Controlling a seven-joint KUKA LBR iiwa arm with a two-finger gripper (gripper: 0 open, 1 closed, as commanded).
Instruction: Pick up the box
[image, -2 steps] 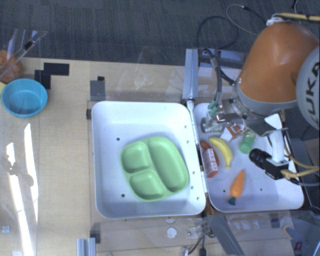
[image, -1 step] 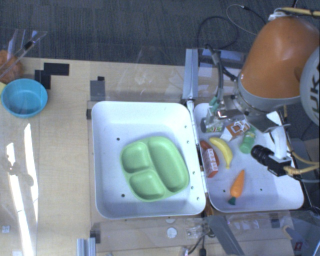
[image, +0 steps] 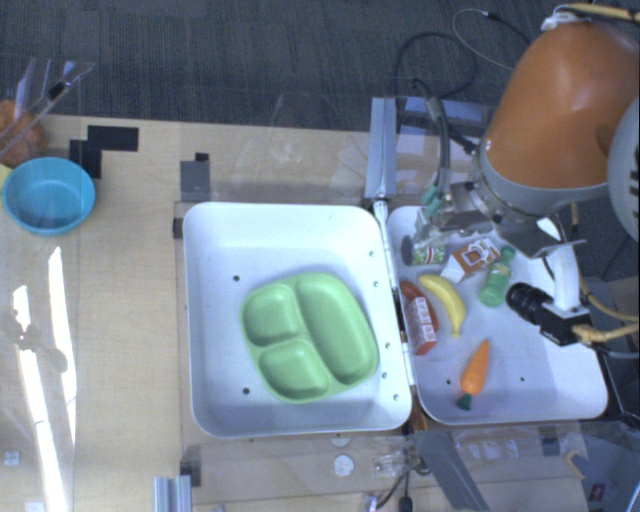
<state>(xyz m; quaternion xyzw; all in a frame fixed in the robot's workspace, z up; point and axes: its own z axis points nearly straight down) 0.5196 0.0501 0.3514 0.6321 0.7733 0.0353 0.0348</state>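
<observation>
Box (image: 472, 258): one, small, white and orange, lay in the right bin (image: 560, 395) toward its upper part, just below the gripper and partly overlapped by the arm's wrist hardware, so its full outline was hard to make out.

Bins: two, white and shallow, side by side. The left bin (image: 215, 300) held one green divided tray (image: 308, 335) with three compartments, sitting at about 5 o'clock from the bin's centre.

Right bin contents, counted:
- one banana (image: 446, 300), yellow, at about 7 o'clock from the box;
- one red packet (image: 420, 320), lying against the bin's left wall, just beside the banana;
- one carrot (image: 474, 371), orange with a green end, at 6 o'clock from the box, apart from the banana;
- one green bottle (image: 496, 284), at 4 o'clock from the box, close beside it.

Gripper (image: 432, 248): one, over the upper left corner of the right bin, at 9 o'clock from the box. Whether it was released or clenched could not be told; its tips merged with the clutter beneath.

Arm (image: 560, 100): one, its orange band cut off by the top and right edges.

Bench (image: 110, 330): one blue bowl (image: 48, 194) at the far left.
</observation>
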